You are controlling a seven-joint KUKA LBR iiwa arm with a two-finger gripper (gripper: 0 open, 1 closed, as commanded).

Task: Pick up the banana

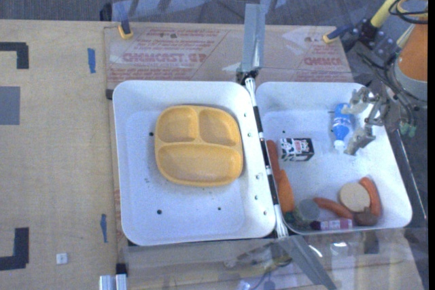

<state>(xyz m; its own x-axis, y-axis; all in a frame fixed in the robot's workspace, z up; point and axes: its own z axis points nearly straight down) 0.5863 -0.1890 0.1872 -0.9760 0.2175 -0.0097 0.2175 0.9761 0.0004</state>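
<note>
Grey metal end effector (pixel 359 122), fingers spread and empty, hovers over the right shallow white bin (pixel 401 176) beside a blue-and-white bottle (pixel 341 124). Step, as judged: approach. The next move calls for finding the banana, then descending.

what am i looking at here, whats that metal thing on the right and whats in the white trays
One fixed camera looks down at a slant on a bench with two shallow white bins. The metal thing is a robot arm's tool, reaching in from the right and hanging over the right bin, next to a small blue and white bottle; nothing visibly sits between its fingers. The left bin holds a yellow divided plate. The right bin also holds a black and white carton, toy carrots and a round bread-like piece. I cannot pick out a banana.
</note>
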